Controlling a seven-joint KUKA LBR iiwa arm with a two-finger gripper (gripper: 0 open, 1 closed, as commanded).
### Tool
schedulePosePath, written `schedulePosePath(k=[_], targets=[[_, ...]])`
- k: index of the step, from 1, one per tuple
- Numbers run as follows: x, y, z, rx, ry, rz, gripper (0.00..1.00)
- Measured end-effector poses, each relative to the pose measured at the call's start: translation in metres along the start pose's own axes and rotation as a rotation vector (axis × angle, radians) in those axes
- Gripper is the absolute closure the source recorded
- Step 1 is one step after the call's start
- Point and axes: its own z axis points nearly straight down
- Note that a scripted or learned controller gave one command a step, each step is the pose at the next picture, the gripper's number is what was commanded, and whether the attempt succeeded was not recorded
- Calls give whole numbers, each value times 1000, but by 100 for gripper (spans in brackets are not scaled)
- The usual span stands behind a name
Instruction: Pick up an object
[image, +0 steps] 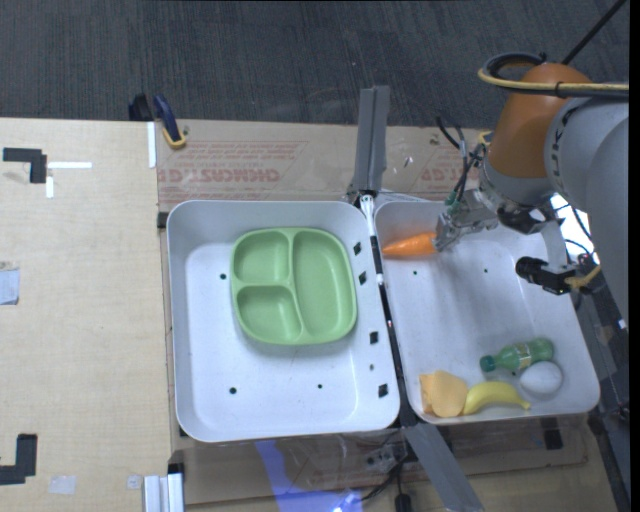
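From my station I see two bins side by side on the tabletop (80, 300). The left bin (200, 390) holds a divided plate (294, 286), lying toward its far half. In the right bin (470, 310), a carrot (408, 245) lies at the far left corner, with the pincer (446, 232) right at its right end. At the near edge of that bin, a banana (496, 398) lies right of a taco shell (442, 394), with a bottle (516, 356) and an egg (542, 379) just behind it.
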Motion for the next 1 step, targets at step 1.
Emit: schedulePosePath(k=[1], targets=[[9,-88,24,4,7,-185,100]])
